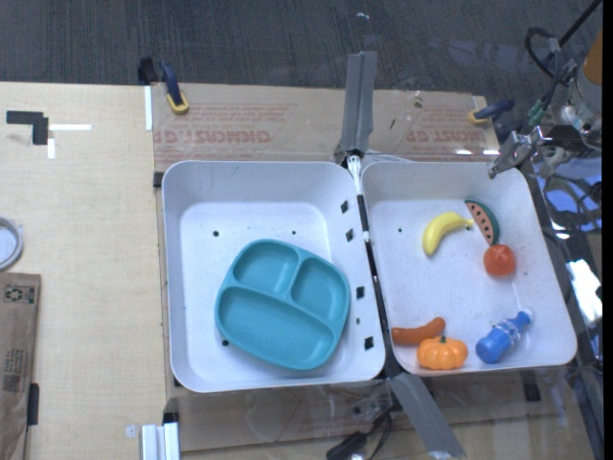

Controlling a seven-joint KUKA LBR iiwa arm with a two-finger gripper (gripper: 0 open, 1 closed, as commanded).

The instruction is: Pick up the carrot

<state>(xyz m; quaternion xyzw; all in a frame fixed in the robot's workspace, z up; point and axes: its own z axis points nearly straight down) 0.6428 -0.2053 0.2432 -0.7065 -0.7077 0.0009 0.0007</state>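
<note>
The carrot (419,333) lies flat at the right bin's (546,257) front wall, touching the pumpkin (442,353), while the gripper (512,151) waits outside the far corner.

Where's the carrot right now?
The carrot lies in the right bin, near its front left corner, just above and left of the pumpkin.

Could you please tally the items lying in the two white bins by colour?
Yellow: 1, banana
Orange: 2, carrot, pumpkin
Red: 2, tomato, watermelon slice
Blue: 1, bottle
Teal: 1, divided plate
Total: 7
</note>
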